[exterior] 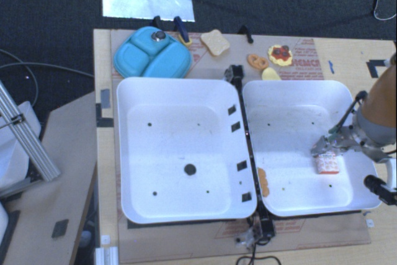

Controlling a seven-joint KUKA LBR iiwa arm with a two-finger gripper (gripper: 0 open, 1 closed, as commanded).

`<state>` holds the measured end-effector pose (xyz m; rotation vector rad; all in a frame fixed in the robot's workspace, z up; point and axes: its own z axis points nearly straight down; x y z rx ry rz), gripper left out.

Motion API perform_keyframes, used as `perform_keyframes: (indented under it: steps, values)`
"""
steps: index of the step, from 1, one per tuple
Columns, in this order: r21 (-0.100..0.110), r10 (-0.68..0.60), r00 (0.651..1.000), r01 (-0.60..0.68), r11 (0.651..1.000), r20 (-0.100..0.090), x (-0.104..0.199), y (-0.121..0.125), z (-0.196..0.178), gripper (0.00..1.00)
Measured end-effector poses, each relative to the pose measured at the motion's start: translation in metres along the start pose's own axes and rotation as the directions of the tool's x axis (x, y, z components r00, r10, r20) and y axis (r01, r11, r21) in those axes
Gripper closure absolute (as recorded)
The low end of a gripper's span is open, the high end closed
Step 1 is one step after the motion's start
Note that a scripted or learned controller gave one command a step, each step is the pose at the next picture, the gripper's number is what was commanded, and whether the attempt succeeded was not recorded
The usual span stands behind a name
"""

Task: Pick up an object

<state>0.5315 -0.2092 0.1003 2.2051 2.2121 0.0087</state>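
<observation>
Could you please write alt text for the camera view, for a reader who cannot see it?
The gripper sits low in the right bin, directly over a small white and red packet. A small dark object lies in the left bin, and a blue sectioned plate and toy foods sit behind.

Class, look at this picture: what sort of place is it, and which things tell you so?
Most likely a robot lab's grasping test bench. A grey arm's claw reaches into one of two white bins, toy foods such as a bread slice lie along the bench, and cables trail over dark carpet.
</observation>
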Motion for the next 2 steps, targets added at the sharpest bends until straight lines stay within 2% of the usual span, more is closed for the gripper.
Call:
perform_keyframes:
  steps: [1,2]
  values:
    - [0.009,-0.009,1.000,0.009,1.000,-0.010,0.069,0.052,-0.033,1.00]
    - [0.005,-0.012,1.000,0.012,1.000,-0.012,0.173,0.097,-0.101,1.00]
